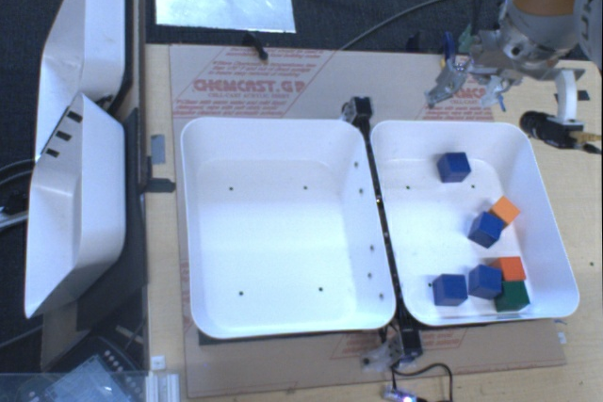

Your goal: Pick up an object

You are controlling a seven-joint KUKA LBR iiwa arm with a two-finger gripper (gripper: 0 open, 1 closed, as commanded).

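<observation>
Nearest, seven blocks (pixel 485 281) ungrasped in right bin (pixel 546 193); beyond its far rim, tool (pixel 464 85) poised above table (pixel 283 85), holding nothing, spread unclear.

A robotics lab: twin white bins (pixel 283 132) on a cardboard-covered bench (pixel 283 75), loose cables (pixel 377 28).

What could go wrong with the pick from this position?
The gripper hangs above the far rim of the right white bin, not over any block. Coming down there, it might hit the rim. The lone blue cube is the easiest target. The orange cube, green cube and neighbouring blue cube are packed together in the near corner, so the gripper may jam or shove them instead of gripping one.
</observation>
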